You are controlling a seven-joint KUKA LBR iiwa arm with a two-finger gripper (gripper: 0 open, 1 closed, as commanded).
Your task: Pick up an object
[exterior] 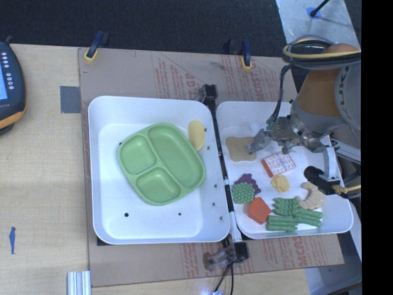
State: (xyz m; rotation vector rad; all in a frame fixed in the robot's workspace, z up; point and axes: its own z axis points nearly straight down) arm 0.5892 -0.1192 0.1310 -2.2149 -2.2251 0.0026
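Camera view, approach step: grey metal two-finger gripper point(271, 137) poised right of centre over the right shallow white bin point(242, 118), beside the flat tan bread-shaped toy point(239, 147), spread or pressed together impossible to tell; next, probably centring and lowering.

Light: I read bright, even overhead | Glare: two shallow white plastic bins point(110, 226) near washed out | Shadows: soft, short beside the green divided plastic plate point(161, 163) | Focus: slightly soft overall, arm's grey wrist point(319, 103) blurred | Top: dark floor underexposed
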